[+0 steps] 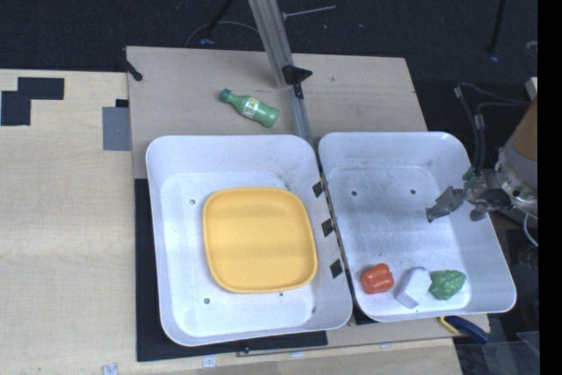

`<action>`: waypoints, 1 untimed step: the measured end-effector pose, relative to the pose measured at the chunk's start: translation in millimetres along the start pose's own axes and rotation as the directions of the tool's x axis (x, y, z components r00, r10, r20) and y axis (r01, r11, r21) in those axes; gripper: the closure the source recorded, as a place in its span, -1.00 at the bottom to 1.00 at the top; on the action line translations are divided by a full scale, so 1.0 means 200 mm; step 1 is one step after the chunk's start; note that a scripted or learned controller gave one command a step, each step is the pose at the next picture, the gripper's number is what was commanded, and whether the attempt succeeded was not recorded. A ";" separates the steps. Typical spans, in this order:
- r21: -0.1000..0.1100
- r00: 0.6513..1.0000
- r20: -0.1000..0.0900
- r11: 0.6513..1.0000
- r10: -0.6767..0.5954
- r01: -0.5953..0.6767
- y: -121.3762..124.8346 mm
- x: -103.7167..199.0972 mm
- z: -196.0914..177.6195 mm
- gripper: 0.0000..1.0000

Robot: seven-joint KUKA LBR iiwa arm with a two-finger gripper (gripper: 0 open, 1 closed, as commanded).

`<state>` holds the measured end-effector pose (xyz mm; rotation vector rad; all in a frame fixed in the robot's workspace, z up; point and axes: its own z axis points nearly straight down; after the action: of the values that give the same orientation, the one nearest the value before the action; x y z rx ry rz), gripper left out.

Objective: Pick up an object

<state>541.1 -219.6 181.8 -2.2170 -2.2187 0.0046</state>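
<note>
Hovering at the right edge of the right bin (386, 155), the gripper (450, 205) sits over bare white floor with its dark tips low, and whether those tips are spread or pressed together cannot be told from this slanted view; nothing shows between them. The candidates for picking lie well nearer in the same bin, bunched in the near right corner: a red pepper (378, 278), a white block (411, 287) just right of it, and a green leafy piece (447, 284) touching or almost touching the block. That crowding is the main risk, in my judgement: a descent aimed at the block could land a tip on the pepper or the green piece and shove all three instead of closing on one. The corner makes it worse, since the bin wall rises just beyond the green piece and could catch a tip or block a full closure. The pepper looks rounded and may roll or squirt out of a pinch. A descent straight down from here would probably close on nothing. The yellow plate (260, 239) in the left bin (176, 162) lies flat and offers little to pinch, and the green bottle (250, 107) rests on the bench beyond the bins, far off.
</note>
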 end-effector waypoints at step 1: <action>-0.001 1.000 0.000 1.000 -0.001 0.001 -0.03 0.04 0.28 -1.00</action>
<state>534.4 -210.6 126.4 -2.2168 -2.2200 0.0036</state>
